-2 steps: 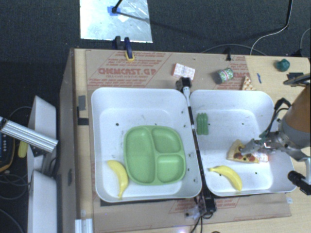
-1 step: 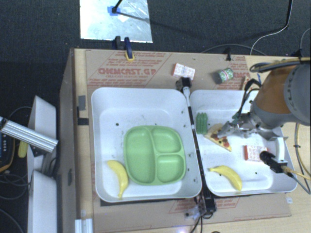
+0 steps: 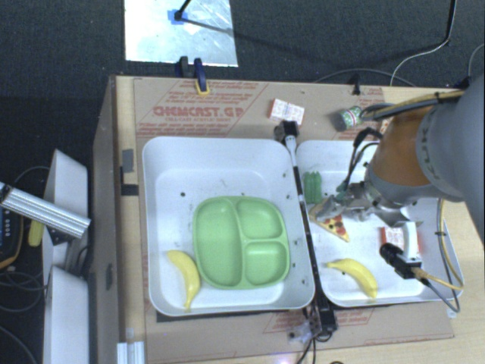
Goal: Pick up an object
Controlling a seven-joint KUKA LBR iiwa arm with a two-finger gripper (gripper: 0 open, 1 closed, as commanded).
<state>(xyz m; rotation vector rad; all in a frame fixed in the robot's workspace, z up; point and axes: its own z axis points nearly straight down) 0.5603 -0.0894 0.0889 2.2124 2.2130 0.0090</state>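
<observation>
In the right bin [image 3: 424,294] lie a toy pizza slice [image 3: 336,227], a yellow banana [image 3: 355,274] near the front wall, and a small green block [image 3: 312,185] by the left wall. My gripper [image 3: 333,208] hangs low over the bin, right at the upper edge of the pizza slice and just right of the green block. The grey arm with its orange band [image 3: 405,154] reaches in from the right and hides the bin's far right part. The left bin [image 3: 170,158] holds a green divided plate [image 3: 241,242] and a second banana [image 3: 186,277].
A small red-and-white packet [image 3: 402,239] lies under the arm at the right bin's right side. A white card [image 3: 287,111] and a small green jar [image 3: 349,117] rest on the cardboard behind the bins. Cables run along the divider and the right edge.
</observation>
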